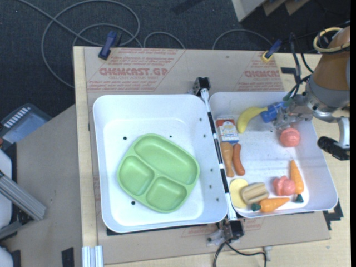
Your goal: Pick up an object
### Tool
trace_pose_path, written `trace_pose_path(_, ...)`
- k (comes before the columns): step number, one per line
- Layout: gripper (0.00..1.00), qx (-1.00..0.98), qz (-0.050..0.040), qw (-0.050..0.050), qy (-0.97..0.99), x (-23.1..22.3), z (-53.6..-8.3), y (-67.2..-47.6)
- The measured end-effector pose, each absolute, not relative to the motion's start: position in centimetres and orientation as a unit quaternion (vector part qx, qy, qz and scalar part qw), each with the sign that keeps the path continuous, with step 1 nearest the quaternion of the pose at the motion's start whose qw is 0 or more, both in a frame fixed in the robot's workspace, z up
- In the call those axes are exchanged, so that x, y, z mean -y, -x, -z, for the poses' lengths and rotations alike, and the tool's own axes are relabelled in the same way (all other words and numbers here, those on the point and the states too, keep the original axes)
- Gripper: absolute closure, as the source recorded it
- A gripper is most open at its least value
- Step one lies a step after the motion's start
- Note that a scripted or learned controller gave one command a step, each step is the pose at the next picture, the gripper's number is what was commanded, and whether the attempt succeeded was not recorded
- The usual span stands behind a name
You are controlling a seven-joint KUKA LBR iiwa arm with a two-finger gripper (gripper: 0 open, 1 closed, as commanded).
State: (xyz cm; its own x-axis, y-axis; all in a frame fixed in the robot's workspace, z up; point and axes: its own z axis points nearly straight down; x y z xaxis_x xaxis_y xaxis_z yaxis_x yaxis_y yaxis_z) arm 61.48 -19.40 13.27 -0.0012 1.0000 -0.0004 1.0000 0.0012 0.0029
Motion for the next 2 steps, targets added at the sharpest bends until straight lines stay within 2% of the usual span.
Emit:
trace_pose_path(1,0.00,-0.708,-0.0004,0.001,-0.707,19.5,-13.3,-61.5)
trace_pose_path(2,0.00,-0.709,-0.0029,-0.004,-0.705,21.9,-8.4,-60.0)
